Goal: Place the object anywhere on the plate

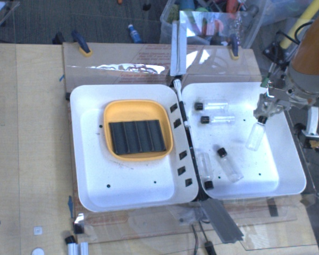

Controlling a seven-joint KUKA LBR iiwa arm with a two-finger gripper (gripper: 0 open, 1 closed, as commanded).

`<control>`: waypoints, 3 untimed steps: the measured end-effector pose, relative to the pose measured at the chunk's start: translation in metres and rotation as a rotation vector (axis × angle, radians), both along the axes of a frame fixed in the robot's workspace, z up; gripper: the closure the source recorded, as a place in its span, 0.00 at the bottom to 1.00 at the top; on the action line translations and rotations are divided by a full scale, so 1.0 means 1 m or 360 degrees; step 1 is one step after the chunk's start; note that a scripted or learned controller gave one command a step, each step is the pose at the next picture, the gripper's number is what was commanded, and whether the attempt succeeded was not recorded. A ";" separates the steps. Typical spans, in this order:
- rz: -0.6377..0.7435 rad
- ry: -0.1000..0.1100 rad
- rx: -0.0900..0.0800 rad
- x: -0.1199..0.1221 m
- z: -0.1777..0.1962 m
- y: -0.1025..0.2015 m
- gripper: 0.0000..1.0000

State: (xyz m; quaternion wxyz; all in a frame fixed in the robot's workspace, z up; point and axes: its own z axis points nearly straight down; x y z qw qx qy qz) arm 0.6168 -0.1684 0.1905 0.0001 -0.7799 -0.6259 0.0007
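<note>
Clear plastic vial (254, 135) hangs pinched by its black cap between the fingers (263, 112) over the right bin (287, 163). Four more vials lie left of it. Beyond them, the yellow plate (112, 110) carries a black ridged tray (137, 136).

The plate (138, 129) is being borne by the left bin (90, 187), mid-frame. In the right bin (287, 179), five vials are being spread about — two (215, 107) (218, 119) at upper left, two (204, 170) (228, 164) lower down, one (254, 135) just beneath the gripper (265, 115) at the right.
</note>
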 end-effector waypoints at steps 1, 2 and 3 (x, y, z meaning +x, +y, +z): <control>0.0217 -0.0007 -0.0001 0.009 0.025 0.024 1.00; 0.0482 -0.0008 -0.0001 0.019 0.026 0.036 1.00; 0.0717 -0.0008 -0.0001 0.050 0.022 0.049 1.00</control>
